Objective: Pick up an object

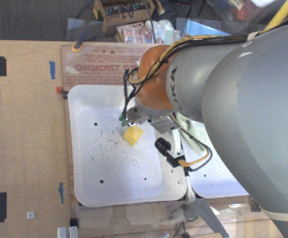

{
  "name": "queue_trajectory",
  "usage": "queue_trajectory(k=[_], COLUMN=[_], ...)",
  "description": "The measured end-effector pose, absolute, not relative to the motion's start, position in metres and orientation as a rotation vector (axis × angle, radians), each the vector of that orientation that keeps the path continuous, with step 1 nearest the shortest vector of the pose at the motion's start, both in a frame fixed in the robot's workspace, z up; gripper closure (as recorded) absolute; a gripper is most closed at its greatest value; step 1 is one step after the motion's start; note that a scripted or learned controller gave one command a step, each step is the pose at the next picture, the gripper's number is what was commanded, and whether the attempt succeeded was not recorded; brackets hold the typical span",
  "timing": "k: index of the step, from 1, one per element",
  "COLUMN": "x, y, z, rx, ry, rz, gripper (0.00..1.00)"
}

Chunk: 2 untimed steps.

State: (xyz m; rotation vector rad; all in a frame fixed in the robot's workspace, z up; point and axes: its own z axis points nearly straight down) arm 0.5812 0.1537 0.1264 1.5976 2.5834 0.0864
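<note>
You've got the gripper (130, 119) low over the left bin (84, 182), just above, maybe touching, the yellow block (133, 135); can't tell the jaws' state.

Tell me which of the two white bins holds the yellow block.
The left bin, fully in view. The yellow block lies in it, just below the gripper. The right bin is mostly behind the arm.

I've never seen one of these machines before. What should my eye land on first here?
First, the huge grey arm sweeping in from the right, with its orange band near the middle of the view. Just below that band, its pincer hangs over the left white bin, right above a small yellow block lying on the bin's floor.
</note>
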Motion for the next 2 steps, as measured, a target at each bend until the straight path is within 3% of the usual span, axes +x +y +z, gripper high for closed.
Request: queue_trajectory(k=[1,2], x=[0.582,0.571], y=[0.154,0.158], z=[0.137,0.116], rx=[1.597,0.978], ry=[2.580,2.914], rz=[0.092,0.062], gripper=[1.00,1.00])
